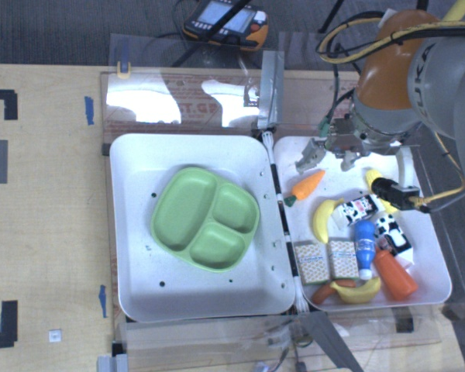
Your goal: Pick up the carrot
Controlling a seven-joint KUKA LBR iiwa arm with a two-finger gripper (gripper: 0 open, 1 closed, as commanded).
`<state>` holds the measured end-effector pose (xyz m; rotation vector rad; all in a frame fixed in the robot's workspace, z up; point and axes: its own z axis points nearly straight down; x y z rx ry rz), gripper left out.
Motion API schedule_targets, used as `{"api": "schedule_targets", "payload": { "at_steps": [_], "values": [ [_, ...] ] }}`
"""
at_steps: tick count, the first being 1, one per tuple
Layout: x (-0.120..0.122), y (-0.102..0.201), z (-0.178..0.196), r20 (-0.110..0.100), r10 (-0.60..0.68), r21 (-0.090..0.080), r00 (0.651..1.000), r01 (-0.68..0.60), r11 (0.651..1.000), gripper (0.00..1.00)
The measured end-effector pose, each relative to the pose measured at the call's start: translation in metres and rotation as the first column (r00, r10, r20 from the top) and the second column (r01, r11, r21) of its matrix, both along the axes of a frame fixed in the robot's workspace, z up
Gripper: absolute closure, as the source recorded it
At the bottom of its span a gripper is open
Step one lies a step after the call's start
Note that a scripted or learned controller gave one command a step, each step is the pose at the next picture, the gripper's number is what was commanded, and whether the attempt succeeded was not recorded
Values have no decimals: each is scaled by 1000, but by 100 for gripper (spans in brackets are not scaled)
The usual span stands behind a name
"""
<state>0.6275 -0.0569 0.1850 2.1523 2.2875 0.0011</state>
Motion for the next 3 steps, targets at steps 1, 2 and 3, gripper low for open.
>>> {"api": "schedule_targets", "payload": {
  "at_steps": [1,2,3],
  "values": [
    [13,-38,-99,3,-20,-1,1000,20,1000,0],
    [15,-38,-86,9,-19,-2,1000,19,1000,100],
    [40,-27,1,1,-124,-1,992,124,992,100]
  ]
}}
